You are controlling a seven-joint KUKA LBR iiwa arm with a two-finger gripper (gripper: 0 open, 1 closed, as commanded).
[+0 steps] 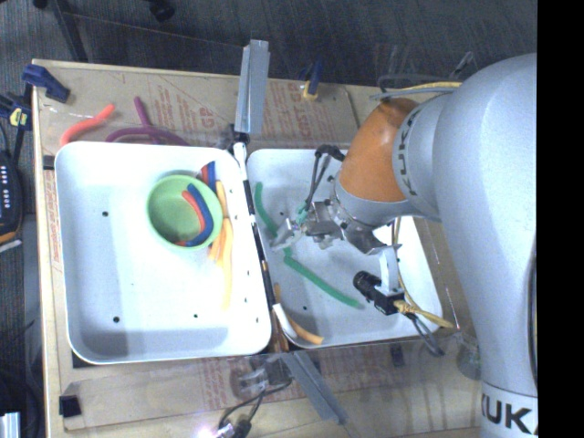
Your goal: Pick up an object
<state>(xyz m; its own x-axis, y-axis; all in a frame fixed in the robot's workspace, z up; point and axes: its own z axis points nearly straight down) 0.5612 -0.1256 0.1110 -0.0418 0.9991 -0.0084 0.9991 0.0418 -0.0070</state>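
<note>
Grey arm with an orange band (456,153) is seen reaching in from the right, over the right shallow white bin (356,331). The hand (294,230) is positioned low over that bin's left half, near the wall shared with the other bin. Whether it is open or closed cannot be told from this angle. A long green flexible strip (319,282) is laid flat on the right bin's floor, just on the near side of the hand, running diagonally from far-left to near-right. Contact with the hand cannot be confirmed. A shorter green strip (261,206) is laid along the same bin's left wall, just left of the hand and slightly farther back. A curved orange strip (304,334) is lodged in that bin's near-left corner. In the left shallow white bin (109,281), a round green plastic bowl (173,213) is set upright toward the far-right part, with red, blue and orange strips (196,203) draped in it. Yellow-orange strips (224,245) are laid just right of the bowl, by the bin's right wall. On the counter (182,94), beyond the left bin, an orange-red strip (88,123) and a purple loop (137,135) are laid.
</note>
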